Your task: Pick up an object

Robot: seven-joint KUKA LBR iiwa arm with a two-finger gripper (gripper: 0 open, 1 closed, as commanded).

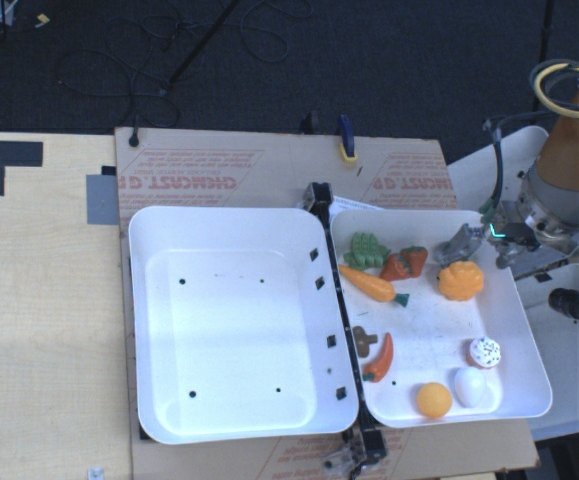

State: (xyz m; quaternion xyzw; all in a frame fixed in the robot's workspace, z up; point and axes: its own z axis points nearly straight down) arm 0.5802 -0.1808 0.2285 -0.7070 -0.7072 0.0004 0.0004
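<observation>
**Operator:** Tool [466, 251] position is reading at the upper right of the right bin [529, 353], with the arm [554, 193] reaching in from the right. What is the tool doing?

**Technician:** It is sitting just above the orange pumpkin-shaped toy [460, 281]. One grey finger is angling down toward the toy's top edge. Nothing is showing between the fingers, so no grasp is being claimed. Whether they are spread or closed cannot be told from this view.

**Operator:** What is threatening the pick?

**Technician:** In my judgement, three things. The toy is rounded, so an off-centre closure is likely pushing it sideways rather than capturing it. The toy is lying near the bin's far wall, so a descending finger is risking contact with the rim. The strawberry [405, 263] and the carrot [369, 284] are lying to the toy's left, apart from it; a shoved toy is liable to roll into them.

**Operator:** And the other items?

**Technician:** The orange ball [433, 399], white egg [469, 386] and speckled ball [485, 352] are resting well apart, near the front corner. The left bin [149, 268] is playing no part.
</observation>
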